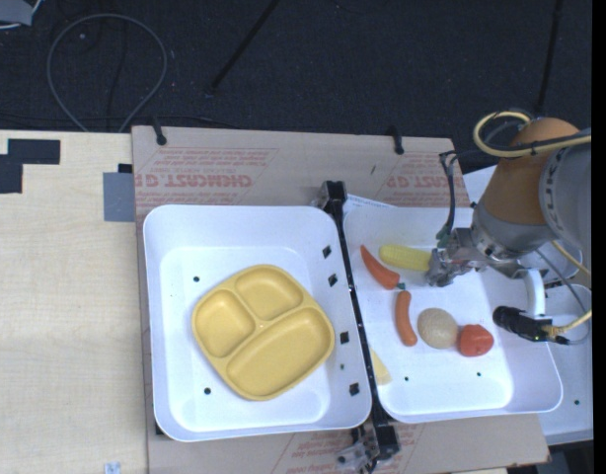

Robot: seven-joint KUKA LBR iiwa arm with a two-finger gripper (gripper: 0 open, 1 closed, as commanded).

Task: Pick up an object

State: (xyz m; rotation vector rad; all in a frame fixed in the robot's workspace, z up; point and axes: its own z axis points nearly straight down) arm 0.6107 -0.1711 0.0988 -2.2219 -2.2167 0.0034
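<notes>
Scanning left to right: the yellow divided plate [263, 332] is seen in the middle of the left bin [170, 265]. A pale yellow piece [380, 368] is half hidden at the right bin's [525, 388] left wall. Toward that bin's middle, carrot [379, 267], corn [405, 257], sausage [406, 318], potato [437, 328] and tomato [475, 340] are grouped. The gripper [443, 268] is placed just beside the corn; its finger gap can't be made out.
</notes>
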